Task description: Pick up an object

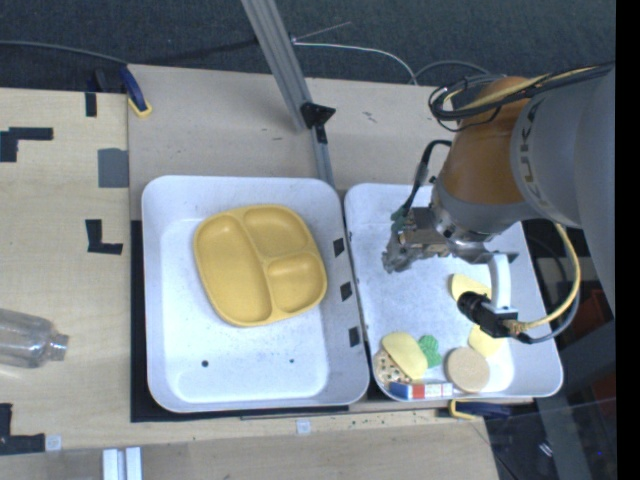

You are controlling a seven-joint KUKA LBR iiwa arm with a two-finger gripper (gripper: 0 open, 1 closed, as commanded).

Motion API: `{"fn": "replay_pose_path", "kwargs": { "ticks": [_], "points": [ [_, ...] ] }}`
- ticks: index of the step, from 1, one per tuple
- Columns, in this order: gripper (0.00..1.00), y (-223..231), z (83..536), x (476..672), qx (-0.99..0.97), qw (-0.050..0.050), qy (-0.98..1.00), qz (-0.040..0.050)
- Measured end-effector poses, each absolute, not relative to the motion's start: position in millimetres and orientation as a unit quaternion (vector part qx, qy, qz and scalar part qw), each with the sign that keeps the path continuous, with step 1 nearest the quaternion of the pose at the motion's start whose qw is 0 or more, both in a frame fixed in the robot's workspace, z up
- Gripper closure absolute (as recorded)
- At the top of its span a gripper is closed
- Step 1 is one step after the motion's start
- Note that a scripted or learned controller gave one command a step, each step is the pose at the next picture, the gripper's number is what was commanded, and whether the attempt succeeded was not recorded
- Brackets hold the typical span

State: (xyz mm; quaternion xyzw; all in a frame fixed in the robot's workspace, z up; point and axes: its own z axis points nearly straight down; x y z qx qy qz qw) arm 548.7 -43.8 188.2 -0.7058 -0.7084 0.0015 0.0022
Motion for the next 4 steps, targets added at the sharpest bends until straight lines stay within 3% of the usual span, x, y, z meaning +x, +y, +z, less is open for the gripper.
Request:
{"fn": "replay_pose_path", "kwargs": {
  "ticks": [1, 2, 3, 4],
  "points": [
    [0.0, -45.6, 188.1, 550.1, -0.707, 0.001, -0.708, 0.0008],
    [1.0, -45.1, 197.6, 550.1, -0.706, 0.002, -0.708, 0.0006],
    [1.0, -41.0, 210.4, 579.2, -0.706, 0.0, -0.708, -0.0006],
    [1.0, -17.3, 186.8, 536.4, -0.707, 0.002, -0.707, 0.0023]
  ]
}}
